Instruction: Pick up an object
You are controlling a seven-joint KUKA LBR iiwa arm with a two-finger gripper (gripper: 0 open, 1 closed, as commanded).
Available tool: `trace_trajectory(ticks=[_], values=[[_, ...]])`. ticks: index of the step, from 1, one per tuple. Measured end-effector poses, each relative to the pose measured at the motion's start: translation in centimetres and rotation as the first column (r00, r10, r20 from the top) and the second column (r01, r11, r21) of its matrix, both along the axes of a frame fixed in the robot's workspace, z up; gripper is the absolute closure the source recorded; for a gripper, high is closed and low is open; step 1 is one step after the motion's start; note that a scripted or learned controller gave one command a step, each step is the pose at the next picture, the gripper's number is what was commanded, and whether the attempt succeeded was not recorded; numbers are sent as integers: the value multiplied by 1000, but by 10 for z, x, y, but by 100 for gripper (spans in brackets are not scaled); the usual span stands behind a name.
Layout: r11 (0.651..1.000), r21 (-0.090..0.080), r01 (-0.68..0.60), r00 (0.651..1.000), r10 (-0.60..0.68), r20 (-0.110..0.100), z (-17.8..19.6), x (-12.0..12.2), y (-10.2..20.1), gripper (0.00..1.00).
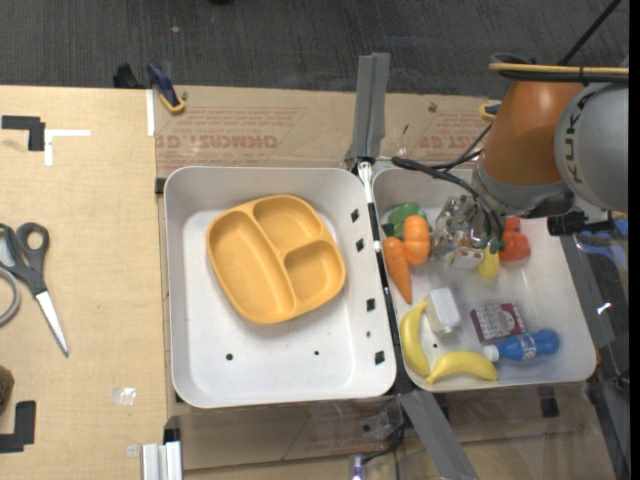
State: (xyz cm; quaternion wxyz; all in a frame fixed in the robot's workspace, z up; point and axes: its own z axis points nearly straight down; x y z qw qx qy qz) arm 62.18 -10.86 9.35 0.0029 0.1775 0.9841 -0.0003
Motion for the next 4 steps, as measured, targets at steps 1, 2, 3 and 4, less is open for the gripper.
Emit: trace_trajectory(ticks=[1,2,3,4], values=[[855,0,-519,855,519,2,57,-4,-69,100],[856,0,-518,856,518,-1,55,-5,-70,0],[864,-1,-503,864,503,0,0,-26,-14,0],[869,0,-495,869,495,-2,-1,-55,-25,0]])
